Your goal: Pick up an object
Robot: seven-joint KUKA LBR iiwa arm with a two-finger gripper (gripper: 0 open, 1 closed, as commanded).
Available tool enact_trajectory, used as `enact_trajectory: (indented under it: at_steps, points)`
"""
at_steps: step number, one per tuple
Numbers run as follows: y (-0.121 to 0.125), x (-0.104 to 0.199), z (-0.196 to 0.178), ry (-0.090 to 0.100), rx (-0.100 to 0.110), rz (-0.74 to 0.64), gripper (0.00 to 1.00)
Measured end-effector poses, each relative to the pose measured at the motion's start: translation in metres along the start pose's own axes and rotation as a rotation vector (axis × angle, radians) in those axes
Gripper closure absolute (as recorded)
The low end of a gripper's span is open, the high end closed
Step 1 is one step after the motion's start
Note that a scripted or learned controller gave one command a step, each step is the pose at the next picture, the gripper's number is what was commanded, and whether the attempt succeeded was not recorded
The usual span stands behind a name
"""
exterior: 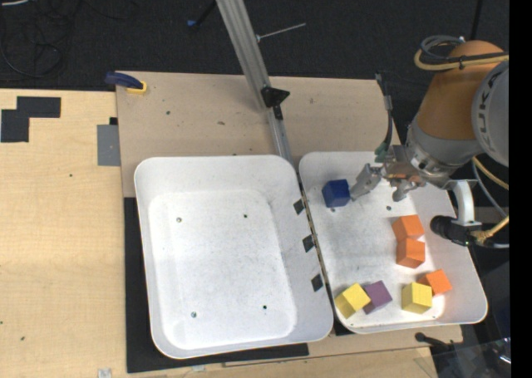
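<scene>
In the right bin (357, 243), a blue cube (336, 193) lies near the upper left corner. My gripper (384, 185) hangs over the bin's upper part, just right of the blue cube, and it is open with nothing between its fingers. One grey finger (364, 181) points down-left toward the cube, close to its right edge. Two orange blocks (409, 239) sit one below the other under the gripper. Along the bin's front lie a yellow cube (353, 298), a purple cube (378, 294), a second yellow cube (417, 297) and a small orange block (438, 282).
The left bin (216, 252) stands beside the right one, joined by black clips (306, 242). A slanted aluminium bar (249, 52) rises behind the bins. The arm's orange band (457, 102) and cables (478, 227) hang over the right bin's far right edge.
</scene>
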State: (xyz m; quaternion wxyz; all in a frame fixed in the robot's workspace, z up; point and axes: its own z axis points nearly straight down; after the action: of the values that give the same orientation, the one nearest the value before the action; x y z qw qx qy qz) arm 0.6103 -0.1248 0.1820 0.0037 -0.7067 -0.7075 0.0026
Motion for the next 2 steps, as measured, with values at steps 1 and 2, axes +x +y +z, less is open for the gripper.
enact_trajectory:
  at_steps: [1, 2]
  points:
    - [-0.004, 0.007, 0.063, 0.001, 0.001, 0.001, 0.0]
    - [-0.003, 0.008, 0.092, -0.001, -0.007, 0.003, 0.0]
